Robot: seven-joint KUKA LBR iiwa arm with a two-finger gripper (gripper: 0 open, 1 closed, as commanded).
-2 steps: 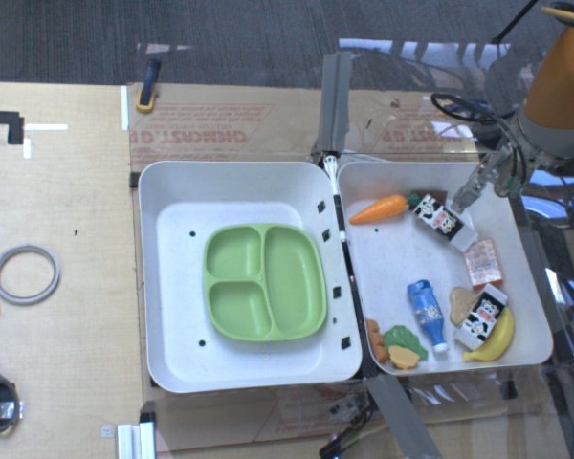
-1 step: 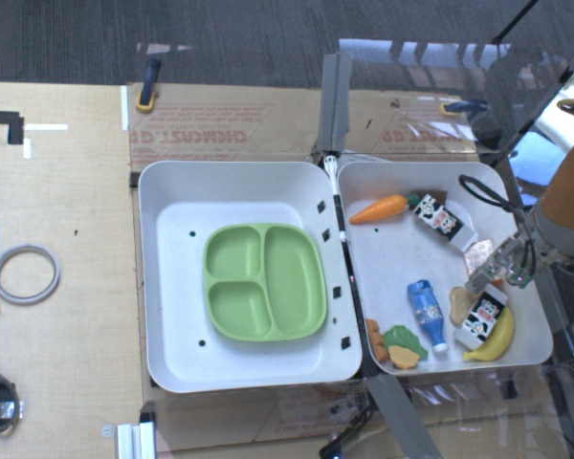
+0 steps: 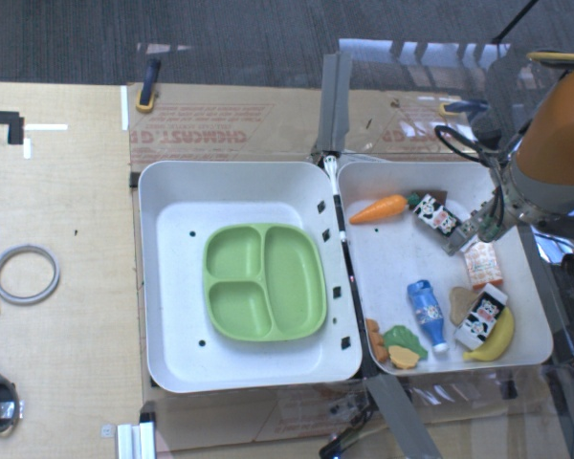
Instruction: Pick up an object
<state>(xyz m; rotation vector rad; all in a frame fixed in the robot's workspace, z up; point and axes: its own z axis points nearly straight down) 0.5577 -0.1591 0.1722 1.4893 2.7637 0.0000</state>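
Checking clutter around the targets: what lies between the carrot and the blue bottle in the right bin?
In the camera view, the stretch between the carrot and the bottle is bare white floor of the right bin.

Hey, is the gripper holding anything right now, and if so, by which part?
Cannot be told. The gripper sits low in the right bin beside the black-and-white carton, but no object shows clearly in its grasp.

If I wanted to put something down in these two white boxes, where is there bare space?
In the left bin, a bare white margin rings the green tray, widest at its near-left corner. In the right bin, the floor between carrot and blue bottle is open. Its right side, around the hand and banana, is crowded.
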